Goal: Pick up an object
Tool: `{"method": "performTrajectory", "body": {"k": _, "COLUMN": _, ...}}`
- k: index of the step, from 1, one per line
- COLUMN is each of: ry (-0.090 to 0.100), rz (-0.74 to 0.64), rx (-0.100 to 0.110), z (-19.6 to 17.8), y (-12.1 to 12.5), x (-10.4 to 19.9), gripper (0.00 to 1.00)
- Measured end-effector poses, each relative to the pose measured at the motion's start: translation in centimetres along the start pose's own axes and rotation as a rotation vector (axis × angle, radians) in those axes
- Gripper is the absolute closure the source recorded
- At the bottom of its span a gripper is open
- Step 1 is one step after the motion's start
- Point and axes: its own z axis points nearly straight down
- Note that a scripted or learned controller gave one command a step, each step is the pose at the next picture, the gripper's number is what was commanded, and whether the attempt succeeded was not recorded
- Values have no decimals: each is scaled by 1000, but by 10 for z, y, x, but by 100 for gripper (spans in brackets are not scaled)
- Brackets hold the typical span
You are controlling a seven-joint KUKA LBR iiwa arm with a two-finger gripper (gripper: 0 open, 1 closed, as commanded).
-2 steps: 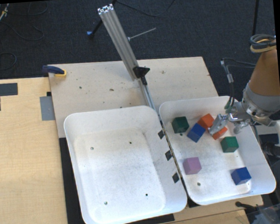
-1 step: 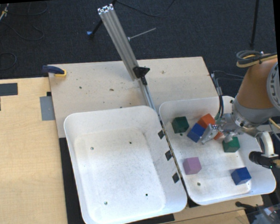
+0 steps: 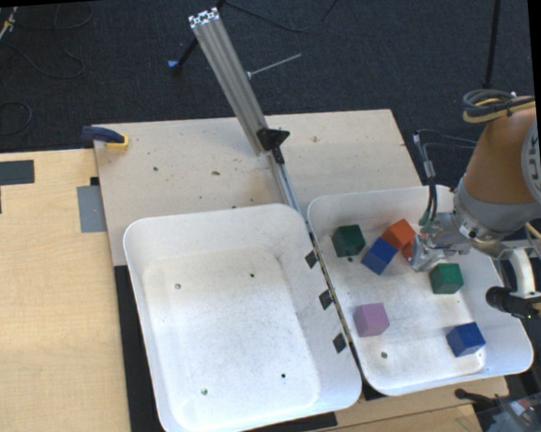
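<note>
Hand (image 3: 425,255) low among orange cube (image 3: 399,234), blue cube (image 3: 378,255), green cube (image 3: 446,278); grip state impossible to tell. Could nudge crowded neighbours, spoiling the grasp.

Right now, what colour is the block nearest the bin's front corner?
Blue, in the right bin; the camera view shows it.

Even, diffuse overhead illumination; the two white bins (image 3: 241,420) appear bright but not overexposed, without marked glare. The blocks cast only short, soft shadows. The dark floor (image 3: 348,25) beyond the worktop (image 3: 190,161) is underlit. Overall sharpness is moderate, with fine detail slightly soft and grainy.
</note>
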Motion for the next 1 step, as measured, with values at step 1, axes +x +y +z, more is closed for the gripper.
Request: {"method": "performTrajectory", "body": {"k": 1, "ry": -2, "rz": -10, "rx": -5, "z": -43, "y": 5, "x": -1, "gripper": 100}}
